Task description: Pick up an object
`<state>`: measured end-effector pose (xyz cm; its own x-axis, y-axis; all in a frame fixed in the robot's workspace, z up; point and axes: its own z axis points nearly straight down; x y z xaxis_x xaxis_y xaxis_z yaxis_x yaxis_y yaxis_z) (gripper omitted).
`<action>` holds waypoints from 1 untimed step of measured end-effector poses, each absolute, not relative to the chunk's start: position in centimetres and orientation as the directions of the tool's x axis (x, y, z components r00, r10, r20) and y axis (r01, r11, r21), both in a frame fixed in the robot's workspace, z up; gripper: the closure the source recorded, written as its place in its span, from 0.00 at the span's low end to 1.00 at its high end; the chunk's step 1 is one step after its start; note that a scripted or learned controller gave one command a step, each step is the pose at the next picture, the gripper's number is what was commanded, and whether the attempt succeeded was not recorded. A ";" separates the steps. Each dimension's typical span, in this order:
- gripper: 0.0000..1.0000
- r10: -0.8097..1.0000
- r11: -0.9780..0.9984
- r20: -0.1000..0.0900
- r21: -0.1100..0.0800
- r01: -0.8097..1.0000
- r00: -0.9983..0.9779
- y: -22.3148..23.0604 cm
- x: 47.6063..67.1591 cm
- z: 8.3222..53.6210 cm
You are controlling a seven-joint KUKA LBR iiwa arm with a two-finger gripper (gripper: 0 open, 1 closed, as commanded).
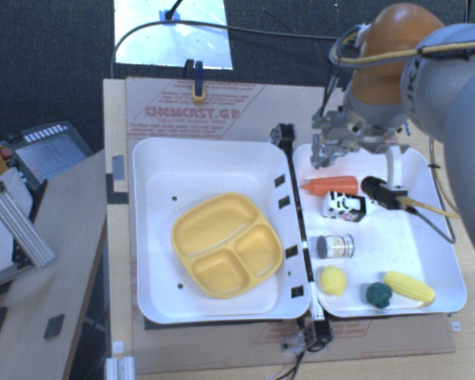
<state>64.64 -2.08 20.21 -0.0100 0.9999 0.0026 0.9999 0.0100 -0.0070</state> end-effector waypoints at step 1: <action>1.00 1.000 0.010 0.001 -0.007 1.000 -0.010 3.0 63.2 19.3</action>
<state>63.20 2.99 19.32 -0.0096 1.0000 0.0011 0.9999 0.0096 -0.0072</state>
